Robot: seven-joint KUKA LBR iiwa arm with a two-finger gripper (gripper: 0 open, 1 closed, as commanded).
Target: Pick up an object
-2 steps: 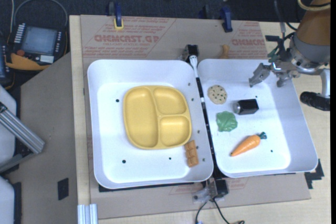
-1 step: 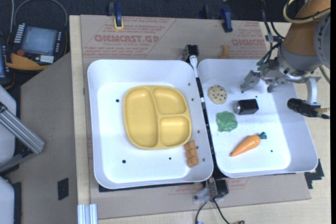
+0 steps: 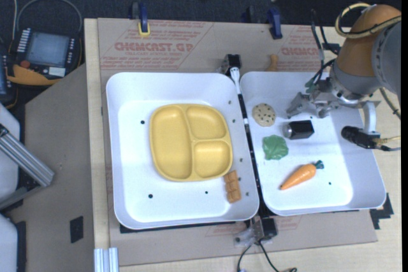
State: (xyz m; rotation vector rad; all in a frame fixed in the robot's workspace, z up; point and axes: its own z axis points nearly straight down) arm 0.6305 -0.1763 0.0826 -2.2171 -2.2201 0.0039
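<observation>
Seeing the end effector (image 3: 305, 111) over the far part of the right bin (image 3: 363, 191), toward the counter's (image 3: 191, 35) far right corner. I read its fingers as spread wide, nothing between them. Pickable items in that bin: black cylinder (image 3: 298, 129) just on the near side of the end effector, cookie (image 3: 263, 114) to its left, green leafy piece (image 3: 275, 147) and carrot (image 3: 299, 176) closer to the counter's near edge. Left bin (image 3: 127, 137) holds a yellow divided plate (image 3: 190, 141) and a small brown waffle piece (image 3: 232, 186) by its near right corner.
</observation>
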